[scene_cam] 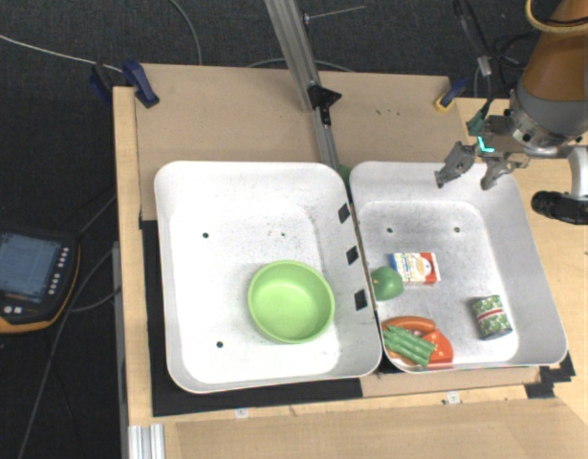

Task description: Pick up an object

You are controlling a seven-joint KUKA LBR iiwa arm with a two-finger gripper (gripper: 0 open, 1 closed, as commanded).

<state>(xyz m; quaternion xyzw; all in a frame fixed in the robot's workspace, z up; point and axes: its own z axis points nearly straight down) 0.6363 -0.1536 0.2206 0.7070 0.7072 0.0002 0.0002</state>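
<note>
My gripper (475, 172) hangs open above the far edge of the right bin (518, 256), with nothing between its two dark fingers. In that bin lie a small white and red carton (414, 268), a green ball (386, 282) by the left wall, a green can (490, 316) near the right side, and a red and green bundle of toy vegetables (417, 343) at the front edge. All of these sit well in front of the gripper, apart from it.
The left bin (207, 218) holds a light green bowl (291, 301) near its front right. A slanted metal pole (298, 51) runs down to the gap between the bins. Black clips (352, 253) sit along the shared wall. A teach pendant (26, 275) lies off the bench at left.
</note>
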